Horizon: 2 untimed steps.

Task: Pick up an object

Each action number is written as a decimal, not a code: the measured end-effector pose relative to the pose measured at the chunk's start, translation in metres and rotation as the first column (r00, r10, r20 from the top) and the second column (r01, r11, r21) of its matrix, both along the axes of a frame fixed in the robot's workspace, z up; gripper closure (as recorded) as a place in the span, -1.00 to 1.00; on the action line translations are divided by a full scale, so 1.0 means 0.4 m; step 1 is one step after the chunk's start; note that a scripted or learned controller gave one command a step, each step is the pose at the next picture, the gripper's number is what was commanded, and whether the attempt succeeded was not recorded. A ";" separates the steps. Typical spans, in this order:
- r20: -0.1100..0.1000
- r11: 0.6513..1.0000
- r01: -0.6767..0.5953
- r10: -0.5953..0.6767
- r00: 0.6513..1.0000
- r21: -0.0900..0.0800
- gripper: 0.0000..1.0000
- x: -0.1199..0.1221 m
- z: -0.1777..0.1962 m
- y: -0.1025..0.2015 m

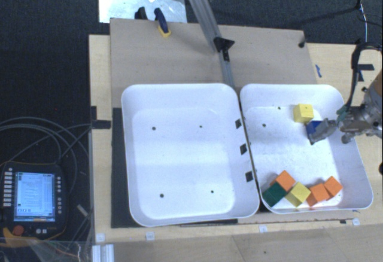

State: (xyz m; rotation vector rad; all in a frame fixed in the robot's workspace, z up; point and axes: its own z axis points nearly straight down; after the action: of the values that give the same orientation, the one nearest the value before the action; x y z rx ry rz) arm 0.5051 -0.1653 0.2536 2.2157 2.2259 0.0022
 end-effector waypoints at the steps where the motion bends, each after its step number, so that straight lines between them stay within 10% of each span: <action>1: 0.001 1.000 0.001 -0.001 1.000 0.000 -1.00 0.000 0.000 0.000; 2: -0.004 1.000 0.002 -0.002 1.000 0.000 -1.00 0.022 -0.142 0.002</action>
State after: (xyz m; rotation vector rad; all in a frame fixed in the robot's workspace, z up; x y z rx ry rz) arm 0.5141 -0.1646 0.1967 2.2202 2.2260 -0.0023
